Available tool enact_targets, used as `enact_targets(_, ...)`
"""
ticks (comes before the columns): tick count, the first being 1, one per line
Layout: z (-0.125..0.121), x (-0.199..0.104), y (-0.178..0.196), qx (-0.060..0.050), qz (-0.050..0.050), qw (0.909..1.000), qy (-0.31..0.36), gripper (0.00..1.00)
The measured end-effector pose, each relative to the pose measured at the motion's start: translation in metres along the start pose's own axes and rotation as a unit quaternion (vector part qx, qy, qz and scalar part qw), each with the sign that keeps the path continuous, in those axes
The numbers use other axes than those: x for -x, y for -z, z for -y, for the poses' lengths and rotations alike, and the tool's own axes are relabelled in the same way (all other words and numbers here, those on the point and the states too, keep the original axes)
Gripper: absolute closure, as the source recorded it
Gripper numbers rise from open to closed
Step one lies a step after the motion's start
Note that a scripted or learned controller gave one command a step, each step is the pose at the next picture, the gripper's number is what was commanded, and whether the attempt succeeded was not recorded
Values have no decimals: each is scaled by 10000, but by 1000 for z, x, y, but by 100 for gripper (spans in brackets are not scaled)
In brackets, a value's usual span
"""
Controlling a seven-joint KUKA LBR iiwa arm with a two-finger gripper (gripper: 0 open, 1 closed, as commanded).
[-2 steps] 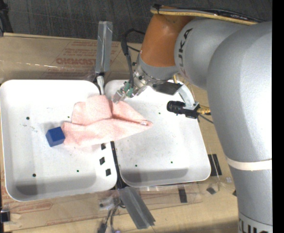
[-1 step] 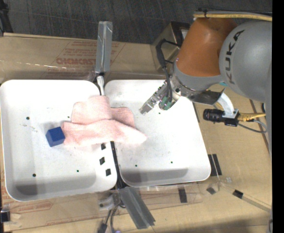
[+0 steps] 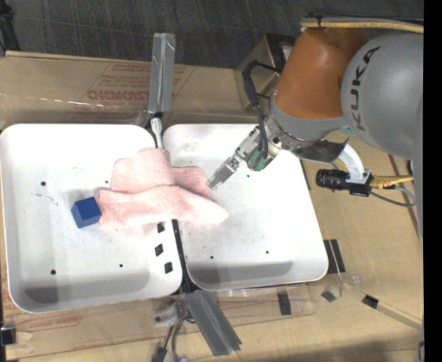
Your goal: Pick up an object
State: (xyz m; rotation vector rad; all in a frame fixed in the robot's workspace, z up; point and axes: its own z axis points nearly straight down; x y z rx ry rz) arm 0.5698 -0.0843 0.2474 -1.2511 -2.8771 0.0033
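Over your right bin (image 3: 296, 232), the gripper (image 3: 222, 175) hovered beside the pink cloth (image 3: 161, 191); its jaws' state I cannot tell.

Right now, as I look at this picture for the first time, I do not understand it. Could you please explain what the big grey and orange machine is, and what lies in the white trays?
This is one camera looking down at a slant. The grey and orange robot arm reaches in from the right. Its gripper hangs over the right shallow white bin, close to the edge of a crumpled pink cloth. The cloth lies across the divide between both bins. A small blue cube sits in the left white bin, touching the cloth. Nothing is visibly held.
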Motion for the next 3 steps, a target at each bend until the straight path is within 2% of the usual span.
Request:
enact_targets(1,-22,26,-59,-11,-8,10000,4,0)
enact_targets(2,-27,41,-157,0,-3,10000,-73,0)
enact_targets(3,-28,41,-150,-17,-20,10000,-46,100)
